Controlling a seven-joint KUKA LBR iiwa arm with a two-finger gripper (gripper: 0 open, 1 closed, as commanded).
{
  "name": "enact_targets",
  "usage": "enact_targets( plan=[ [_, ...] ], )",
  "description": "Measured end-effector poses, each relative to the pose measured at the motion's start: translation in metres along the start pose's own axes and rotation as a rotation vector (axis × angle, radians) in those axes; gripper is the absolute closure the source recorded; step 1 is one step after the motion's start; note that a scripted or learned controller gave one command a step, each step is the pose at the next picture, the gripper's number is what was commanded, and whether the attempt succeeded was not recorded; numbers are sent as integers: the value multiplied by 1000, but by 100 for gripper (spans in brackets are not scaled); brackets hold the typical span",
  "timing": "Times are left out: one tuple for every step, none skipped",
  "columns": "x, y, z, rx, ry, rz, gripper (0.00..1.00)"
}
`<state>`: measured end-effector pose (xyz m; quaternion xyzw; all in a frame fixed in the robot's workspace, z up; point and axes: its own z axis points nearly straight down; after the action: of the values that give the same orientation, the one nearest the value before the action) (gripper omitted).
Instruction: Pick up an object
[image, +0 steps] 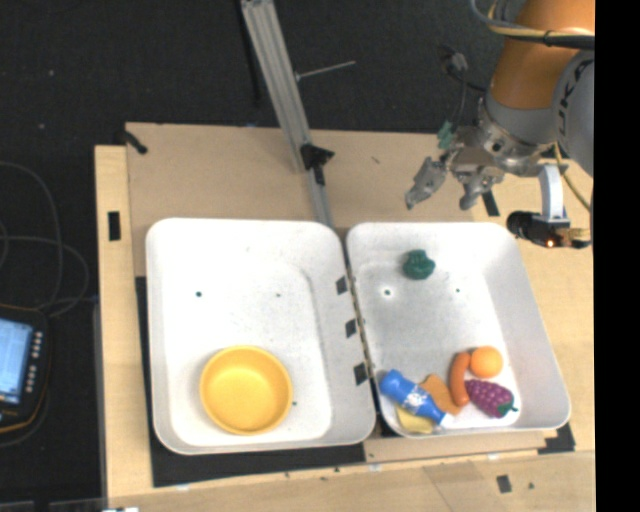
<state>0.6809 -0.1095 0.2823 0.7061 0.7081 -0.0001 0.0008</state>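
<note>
Two shallow white bins side by side on the bench: left bin (190, 260), right bin (500, 270). Above the right bin's far edge, reaching in from the right, the grey arm (530, 75) with its orange band. At its end, the gripper (446, 192), fingers spread apart with nothing between them, poised over the bench just beyond the bin's far rim. In the left bin's near part, a yellow bowl (246, 389), upright. Clustered in the right bin's near corner: a blue bottle (410, 395) lying on its side, a bunch of purple grapes (490, 396), an orange carrot (458, 376), an orange fruit (486, 361), close together, some touching. Well apart, toward that bin's far side, a small dark green object (419, 265), nearest the gripper.
</note>
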Motion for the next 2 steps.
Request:
enact_targets(
  plan=[
    [0,0,0,0,-1,0,0],
    [-5,-11,54,5,-1,4,0]
  ],
)
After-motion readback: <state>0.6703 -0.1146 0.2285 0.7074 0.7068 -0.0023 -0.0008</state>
